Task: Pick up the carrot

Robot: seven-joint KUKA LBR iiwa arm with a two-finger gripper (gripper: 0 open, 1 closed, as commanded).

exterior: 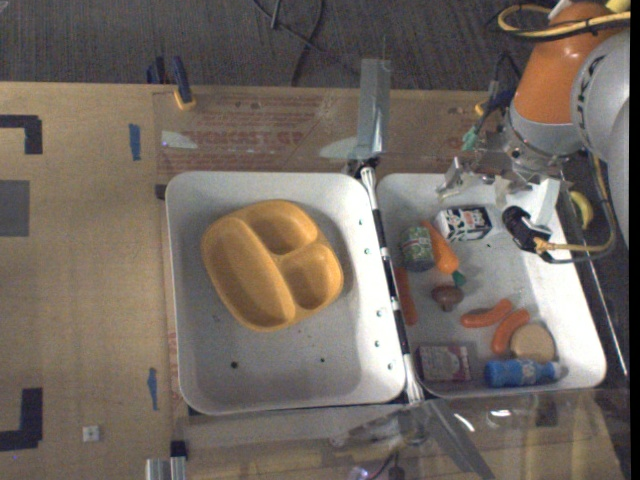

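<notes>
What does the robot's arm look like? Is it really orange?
Partly! The arm is mostly smooth, rounded grey, with a big shiny orange band like a ball above the wrist. A yellow cable loops over the top of it. Below the band sits the gripper, made of grey metal parts, with a black cable curling beside it.

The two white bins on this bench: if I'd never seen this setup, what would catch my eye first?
Most striking is the big yellow divided plate, alone in the left bin. Next, the arm's orange band at the upper right, over the far end of the right bin. That bin is crowded with small toy foods: a carrot lying beside a green can, with a small milk carton just behind them.
</notes>
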